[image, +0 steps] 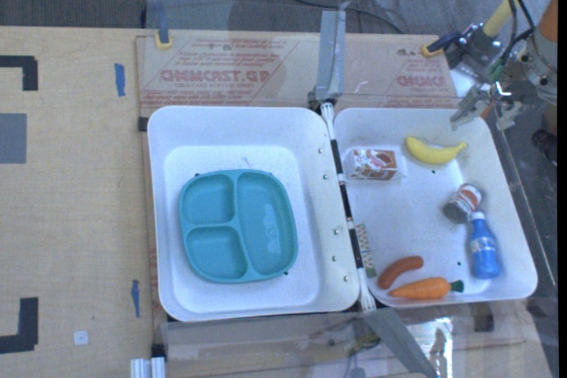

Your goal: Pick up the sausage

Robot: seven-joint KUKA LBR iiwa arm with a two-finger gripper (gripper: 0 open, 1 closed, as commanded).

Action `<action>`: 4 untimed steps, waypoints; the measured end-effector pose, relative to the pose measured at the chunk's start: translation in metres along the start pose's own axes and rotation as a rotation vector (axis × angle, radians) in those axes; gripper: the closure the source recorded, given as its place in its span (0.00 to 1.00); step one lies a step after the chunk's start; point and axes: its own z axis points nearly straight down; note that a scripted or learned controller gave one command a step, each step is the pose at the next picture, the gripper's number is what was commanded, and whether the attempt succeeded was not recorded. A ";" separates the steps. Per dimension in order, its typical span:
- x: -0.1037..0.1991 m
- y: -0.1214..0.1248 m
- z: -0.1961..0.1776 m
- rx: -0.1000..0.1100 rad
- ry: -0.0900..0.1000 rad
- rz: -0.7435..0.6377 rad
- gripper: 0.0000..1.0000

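Sausage [400,269] lies low in the right bin [523,279], lower centre-right of frame, just above the carrot [425,288] and about touching it, close to the bin's left wall. End effector [483,102] hovers at upper right over the bin's top rim, well apart from the sausage; fingers look spread, grasping nothing. Risks, as I judge: a descent catching the carrot instead, or the wall blocking one finger; round sausage could roll out of a pinch

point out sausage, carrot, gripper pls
sausage [400,270]: camera view, middle of its brown-red body, near the front of the right bin.
carrot [422,288]: camera view, orange body, just in front of the sausage.
gripper [483,104]: camera view, midway between fingertips, above the right bin's back edge.
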 end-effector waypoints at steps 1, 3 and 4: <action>0.000 0.001 -0.010 -0.003 -0.003 -0.002 1.00; 0.042 -0.024 0.129 -0.001 0.000 -0.489 1.00; 0.069 -0.110 0.152 -0.015 -0.009 -0.840 1.00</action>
